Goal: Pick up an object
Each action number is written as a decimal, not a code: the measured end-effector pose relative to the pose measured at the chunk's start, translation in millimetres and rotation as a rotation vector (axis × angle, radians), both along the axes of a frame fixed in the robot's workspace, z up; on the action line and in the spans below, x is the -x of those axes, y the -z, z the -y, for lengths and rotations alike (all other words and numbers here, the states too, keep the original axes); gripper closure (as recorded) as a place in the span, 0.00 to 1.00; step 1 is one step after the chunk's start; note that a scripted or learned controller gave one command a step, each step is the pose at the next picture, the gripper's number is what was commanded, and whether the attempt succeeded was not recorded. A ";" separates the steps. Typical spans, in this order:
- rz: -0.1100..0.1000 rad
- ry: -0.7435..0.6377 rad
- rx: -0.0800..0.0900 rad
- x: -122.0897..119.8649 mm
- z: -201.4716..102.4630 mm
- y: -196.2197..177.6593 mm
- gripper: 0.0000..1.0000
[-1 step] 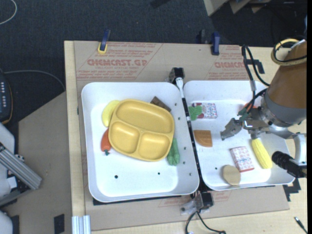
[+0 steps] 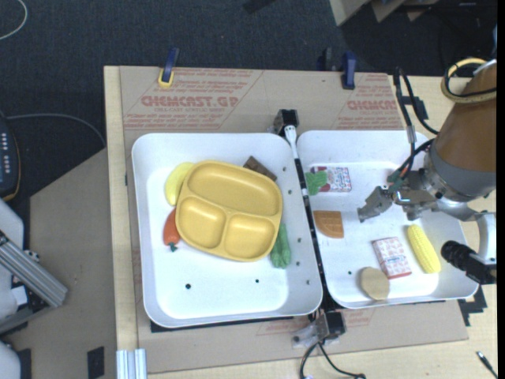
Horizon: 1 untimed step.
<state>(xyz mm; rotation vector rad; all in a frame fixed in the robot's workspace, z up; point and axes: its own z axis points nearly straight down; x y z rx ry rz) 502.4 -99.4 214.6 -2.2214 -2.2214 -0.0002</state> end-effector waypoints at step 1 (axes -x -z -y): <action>-0.007 0.001 -0.002 2.6 0.1 42.9 0.00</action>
